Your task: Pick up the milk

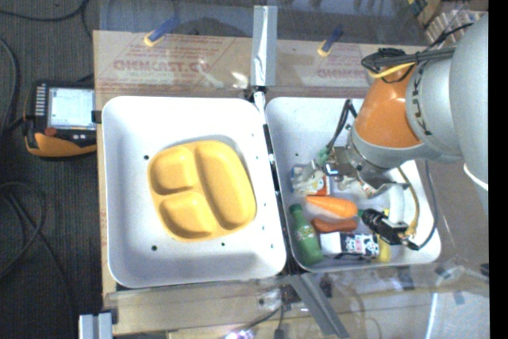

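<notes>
The gripper (337, 167) is low in the right bin (305, 117), its tip sunk in the clutter; jaw state cannot be told. The milk is probably the small cow-patterned carton (359, 245) by the bin's near wall, lying flat, long axis across the view. It lies nearward of the gripper, past the carrot (332, 206).

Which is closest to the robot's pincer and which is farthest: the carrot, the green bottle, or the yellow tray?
Measured from the pincer in the camera view:
1. Carrot, just below it in the right bin.
2. Green bottle, lower, by that bin's left wall.
3. Yellow tray, far off in the left bin.
</notes>
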You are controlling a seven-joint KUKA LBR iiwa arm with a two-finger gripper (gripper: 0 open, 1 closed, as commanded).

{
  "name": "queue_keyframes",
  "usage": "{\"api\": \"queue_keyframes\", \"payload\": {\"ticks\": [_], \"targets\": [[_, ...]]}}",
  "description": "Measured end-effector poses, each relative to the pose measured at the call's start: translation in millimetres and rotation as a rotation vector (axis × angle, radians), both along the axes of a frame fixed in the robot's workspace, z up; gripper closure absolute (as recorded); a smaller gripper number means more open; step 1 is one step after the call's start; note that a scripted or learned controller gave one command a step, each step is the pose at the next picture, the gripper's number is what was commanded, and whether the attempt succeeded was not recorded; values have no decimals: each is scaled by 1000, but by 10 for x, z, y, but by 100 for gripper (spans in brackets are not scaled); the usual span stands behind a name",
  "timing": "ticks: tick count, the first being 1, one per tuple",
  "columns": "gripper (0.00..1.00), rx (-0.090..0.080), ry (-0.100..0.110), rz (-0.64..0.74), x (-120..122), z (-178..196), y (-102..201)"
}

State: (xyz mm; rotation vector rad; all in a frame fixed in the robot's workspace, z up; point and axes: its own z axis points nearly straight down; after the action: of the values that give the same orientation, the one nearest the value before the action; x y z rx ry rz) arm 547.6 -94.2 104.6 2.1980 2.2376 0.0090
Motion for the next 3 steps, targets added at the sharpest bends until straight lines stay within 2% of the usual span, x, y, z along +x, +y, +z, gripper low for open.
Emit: {"api": "queue_keyframes", "payload": {"ticks": [1, 2, 3], "targets": [[0, -2, 13, -55, 148, 381, -653], [0, -1, 7, 26, -296, -107, -1087], [0, 2, 14, 150, -634, 215, -413]]}}
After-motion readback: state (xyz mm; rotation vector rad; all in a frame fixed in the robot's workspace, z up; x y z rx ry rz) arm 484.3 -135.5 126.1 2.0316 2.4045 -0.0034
